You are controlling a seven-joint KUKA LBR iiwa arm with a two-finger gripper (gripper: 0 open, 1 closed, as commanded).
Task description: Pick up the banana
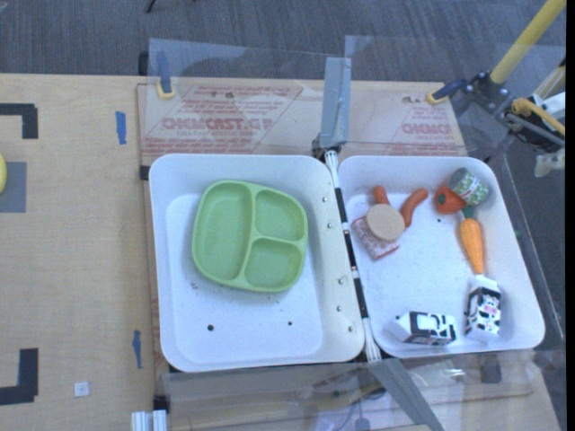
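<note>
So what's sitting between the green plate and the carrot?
In the camera view, from the green plate: the bins' adjoining rims, then a tan disc on a red-and-white packet, then bare white floor up to the carrot.

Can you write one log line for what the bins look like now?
left bin: green plate | right bin: carrot, carton, second carton | bench's left edge: yellow shape, too cut off to name

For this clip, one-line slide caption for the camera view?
Green divided plate in left bin; carrot, sandwich, cartons in right bin.
</note>
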